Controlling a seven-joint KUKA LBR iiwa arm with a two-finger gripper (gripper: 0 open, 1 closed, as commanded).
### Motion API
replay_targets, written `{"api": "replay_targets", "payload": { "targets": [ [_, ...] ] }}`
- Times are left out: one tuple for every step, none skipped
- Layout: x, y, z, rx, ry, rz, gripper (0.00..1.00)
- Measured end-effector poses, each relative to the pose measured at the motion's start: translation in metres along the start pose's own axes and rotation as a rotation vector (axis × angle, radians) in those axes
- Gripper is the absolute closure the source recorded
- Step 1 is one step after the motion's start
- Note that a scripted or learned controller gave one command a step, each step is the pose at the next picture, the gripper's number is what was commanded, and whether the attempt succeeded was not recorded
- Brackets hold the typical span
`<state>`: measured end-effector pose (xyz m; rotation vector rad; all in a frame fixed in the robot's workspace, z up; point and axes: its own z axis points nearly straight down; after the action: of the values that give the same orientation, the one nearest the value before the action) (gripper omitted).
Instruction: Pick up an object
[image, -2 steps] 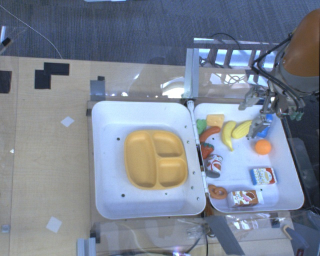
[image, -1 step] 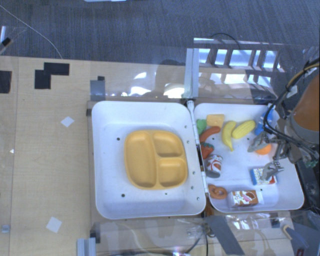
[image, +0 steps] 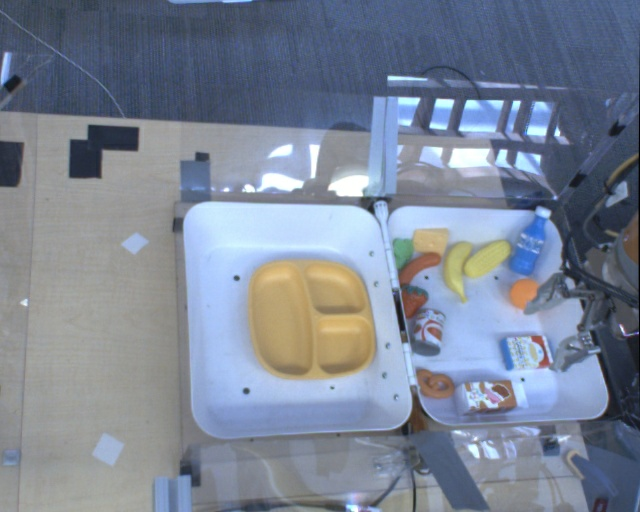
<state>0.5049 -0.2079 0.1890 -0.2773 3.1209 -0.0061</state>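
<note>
Gripper (image: 566, 322): at the right edge of the right bin, fingers spread wide, one tip near the orange ball and the other near the small carton, nothing between them.
Arm (image: 612, 250): reaches in from the right, mostly cut off by the frame edge.
Orange ball (image: 523, 293): just left of the upper fingertip, lying on the bin floor.
Small carton (image: 526, 351): blue and white with red print, flat on the floor just left of the lower fingertip.
Blue bottle (image: 529, 242): white cap, tilted, near the bin's far right corner, above the ball.
Corn cob (image: 487, 258): yellow, beside the bottle, touching the banana (image: 456, 270).
Cheese wedge (image: 431, 241): yellow, at the far left of the bin, with a red sausage (image: 419, 266) just below it.
Can (image: 429, 330): on its side near the divider.
Labelled bottle (image: 489, 396): lying along the near wall, a brown pretzel-like piece (image: 435, 383) at its left.
Right bin (image: 575, 405): white, shallow, holds all the loose items.
Left bin (image: 215, 300): white, holds a yellow divided tray (image: 311, 318) at its centre.
</note>
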Motion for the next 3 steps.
{"api": "replay_targets", "payload": {
  "targets": [
    [-0.084, 0.082, 0.099, -0.002, -0.009, 0.168, 0.00],
    [-0.060, 0.021, 0.091, -0.001, -0.001, 0.396, 0.00],
    [0.002, 0.002, 0.072, -0.001, 0.003, 0.721, 0.00]
  ]
}}
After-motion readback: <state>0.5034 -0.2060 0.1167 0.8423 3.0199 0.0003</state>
